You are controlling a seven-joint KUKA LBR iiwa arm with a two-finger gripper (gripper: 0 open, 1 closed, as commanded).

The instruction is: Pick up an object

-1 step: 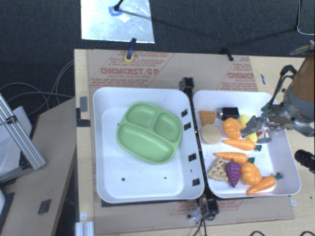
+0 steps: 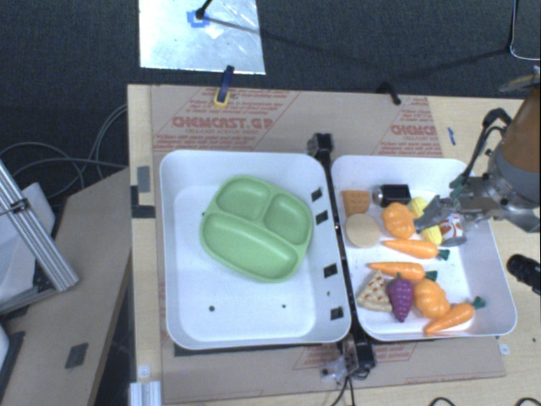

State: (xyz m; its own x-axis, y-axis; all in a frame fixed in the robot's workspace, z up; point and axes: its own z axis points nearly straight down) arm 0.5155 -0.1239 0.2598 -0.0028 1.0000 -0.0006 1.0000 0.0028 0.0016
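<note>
The right bin (image 2: pixel 499 307) holds several toy foods: a brown bread slab (image 2: pixel 356 201), a black object (image 2: pixel 394 194), an orange fruit (image 2: pixel 399 220), a beige disc (image 2: pixel 363 230), three carrots (image 2: pixel 412 248) (image 2: pixel 397 270) (image 2: pixel 450 315), a pizza slice (image 2: pixel 372 293), purple grapes (image 2: pixel 401 297) and an orange pepper (image 2: pixel 429 295). My gripper (image 2: pixel 441 216) reaches in from the right and sits low over the bin's upper middle. It is just right of the orange fruit, beside a yellow piece (image 2: pixel 420 204) and a red-and-white item (image 2: pixel 454 228).
The left bin (image 2: pixel 182 311) holds a green divided plate (image 2: pixel 256 227). Black clips (image 2: pixel 322 218) line the wall between the bins. Both bins rest on cardboard (image 2: pixel 254 117). A silvery sheet (image 2: pixel 201 24) lies beyond it, and a metal frame (image 2: pixel 30 235) stands at the left.
</note>
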